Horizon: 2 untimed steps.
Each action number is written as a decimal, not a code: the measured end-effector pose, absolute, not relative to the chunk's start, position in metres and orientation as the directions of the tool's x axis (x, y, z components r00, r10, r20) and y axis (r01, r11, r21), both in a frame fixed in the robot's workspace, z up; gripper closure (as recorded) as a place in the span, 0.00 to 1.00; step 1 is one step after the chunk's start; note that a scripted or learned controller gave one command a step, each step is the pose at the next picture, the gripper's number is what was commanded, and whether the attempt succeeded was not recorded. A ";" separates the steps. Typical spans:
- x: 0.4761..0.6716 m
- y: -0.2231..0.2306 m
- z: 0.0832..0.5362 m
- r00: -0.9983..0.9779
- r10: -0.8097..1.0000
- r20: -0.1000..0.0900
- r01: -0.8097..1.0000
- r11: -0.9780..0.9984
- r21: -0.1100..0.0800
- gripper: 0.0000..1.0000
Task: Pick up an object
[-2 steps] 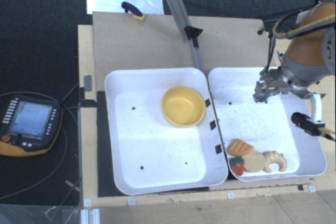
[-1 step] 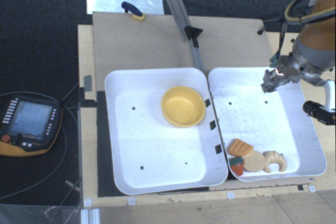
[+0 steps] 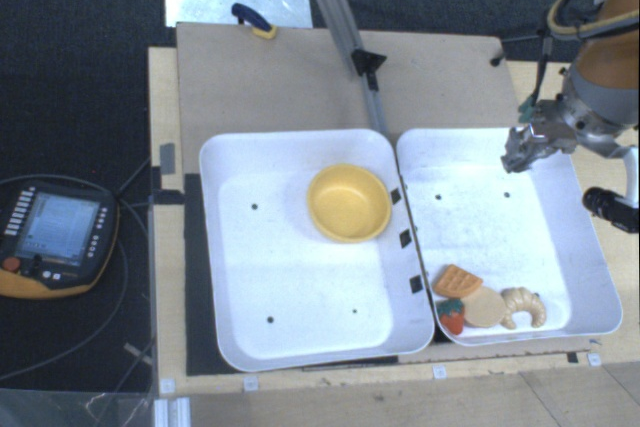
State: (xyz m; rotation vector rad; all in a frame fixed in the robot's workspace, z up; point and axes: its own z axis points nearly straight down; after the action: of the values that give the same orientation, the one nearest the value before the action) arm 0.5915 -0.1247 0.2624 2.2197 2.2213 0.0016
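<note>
Robotics lab, teach pendant [image 3: 55, 237] on dark carpet, white bins [image 3: 300, 335] on bench

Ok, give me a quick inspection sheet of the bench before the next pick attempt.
Surface: brown bench bearing two shallow white bins, left bin and right bin.
Job's things: round yellow plastic bowl in the left bin; orange wedge-shaped piece, small red piece, beige disc and tan croissant-shaped piece clustered at the right bin's near corner.
Clutter: blue-and-yellow clamp at the bench's far edge.
Tool: tool above the right bin's far side; nothing seen between its fingers.
Cables: black cable from orange-grey handheld pendant.
Surroundings: dark carpet.
</note>
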 end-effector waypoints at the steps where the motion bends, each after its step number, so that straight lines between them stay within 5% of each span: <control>1: 0.581 -0.075 0.268 -0.004 1.000 0.001 1.000 0.004 0.001 1.00; 2: 0.581 -0.025 0.264 -0.005 1.000 0.001 1.000 0.005 0.001 1.00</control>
State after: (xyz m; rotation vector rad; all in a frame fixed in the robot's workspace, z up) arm 0.5813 -0.0252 0.2645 2.2164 2.2265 0.0021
